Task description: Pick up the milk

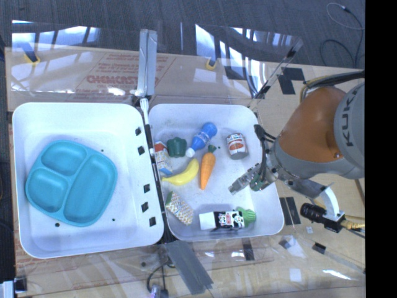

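Milk [220, 220] carton lying on its side at the lower edge of the right bin [271, 223], lower centre of the frame.
Approach step: the hand [248, 180] hovers right of centre, above and apart from the carton, whether apart or together I cannot tell. Next, it should shift down-frame, descend and straddle the carton.

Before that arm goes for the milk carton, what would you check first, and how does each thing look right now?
1. Milk carton in view, lying flat near the right bin's front edge: ok.
2. Gripper above that bin, up and right of the carton: ok.
3. Nothing held: ok.
4. Jaws wide enough: cannot tell.
5. Room around the carton: not ok, a green item touches its right end.
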{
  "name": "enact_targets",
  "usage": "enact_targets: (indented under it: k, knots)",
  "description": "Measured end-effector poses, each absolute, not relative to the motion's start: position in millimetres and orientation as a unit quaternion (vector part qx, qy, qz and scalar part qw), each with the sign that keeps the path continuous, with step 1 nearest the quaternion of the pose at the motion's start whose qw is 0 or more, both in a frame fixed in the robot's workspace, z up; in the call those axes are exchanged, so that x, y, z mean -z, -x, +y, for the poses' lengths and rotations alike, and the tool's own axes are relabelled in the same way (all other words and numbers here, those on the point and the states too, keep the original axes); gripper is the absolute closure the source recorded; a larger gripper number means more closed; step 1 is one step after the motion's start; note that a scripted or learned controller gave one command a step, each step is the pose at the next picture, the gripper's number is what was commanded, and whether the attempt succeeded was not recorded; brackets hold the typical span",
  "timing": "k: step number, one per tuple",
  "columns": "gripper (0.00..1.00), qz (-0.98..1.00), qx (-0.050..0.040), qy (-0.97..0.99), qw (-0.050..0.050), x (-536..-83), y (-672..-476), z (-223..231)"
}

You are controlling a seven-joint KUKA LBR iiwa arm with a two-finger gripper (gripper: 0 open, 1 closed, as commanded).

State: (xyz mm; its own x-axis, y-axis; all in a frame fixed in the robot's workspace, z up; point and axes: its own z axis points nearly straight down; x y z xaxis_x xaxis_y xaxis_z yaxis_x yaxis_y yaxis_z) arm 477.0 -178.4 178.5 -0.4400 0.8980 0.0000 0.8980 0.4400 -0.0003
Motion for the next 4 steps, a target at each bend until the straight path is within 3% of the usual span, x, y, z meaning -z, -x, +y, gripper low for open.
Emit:
enact_targets:
  k: [3, 4]
  knots:
    - [1.00, -0.853, -0.0012, 0.522, -0.002, -208, -480.7, -178]
    - [1.00, -0.827, -0.0006, 0.562, 0.000, -212, -476.9, -210]
